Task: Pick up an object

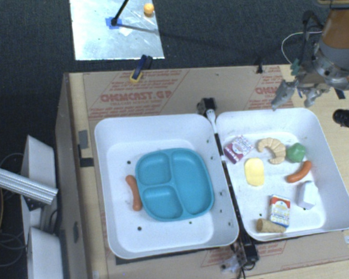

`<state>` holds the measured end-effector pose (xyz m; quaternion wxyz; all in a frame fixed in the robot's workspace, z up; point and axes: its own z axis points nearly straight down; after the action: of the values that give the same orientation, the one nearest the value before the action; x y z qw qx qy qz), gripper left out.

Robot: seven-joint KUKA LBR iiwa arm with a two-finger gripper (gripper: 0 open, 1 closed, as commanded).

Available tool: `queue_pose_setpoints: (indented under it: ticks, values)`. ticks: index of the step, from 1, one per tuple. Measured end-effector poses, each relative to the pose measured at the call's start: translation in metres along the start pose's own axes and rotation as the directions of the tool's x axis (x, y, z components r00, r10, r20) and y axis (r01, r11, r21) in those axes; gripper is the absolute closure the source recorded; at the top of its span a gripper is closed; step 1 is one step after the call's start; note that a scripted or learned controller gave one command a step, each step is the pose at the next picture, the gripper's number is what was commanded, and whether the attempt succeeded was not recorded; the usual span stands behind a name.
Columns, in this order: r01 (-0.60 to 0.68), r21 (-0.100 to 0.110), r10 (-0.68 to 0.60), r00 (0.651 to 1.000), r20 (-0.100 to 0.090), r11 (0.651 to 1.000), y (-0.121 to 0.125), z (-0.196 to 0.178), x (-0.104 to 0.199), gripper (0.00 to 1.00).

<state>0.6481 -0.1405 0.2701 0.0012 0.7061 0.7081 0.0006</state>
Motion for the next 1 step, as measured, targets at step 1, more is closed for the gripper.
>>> queue_pose_setpoints:
  ticks: [1]
  values:
    - [-0.002,0.007,0.002,1.000,-0.001,1.000,-0.0247,0.1760,-0.0156,0.00]
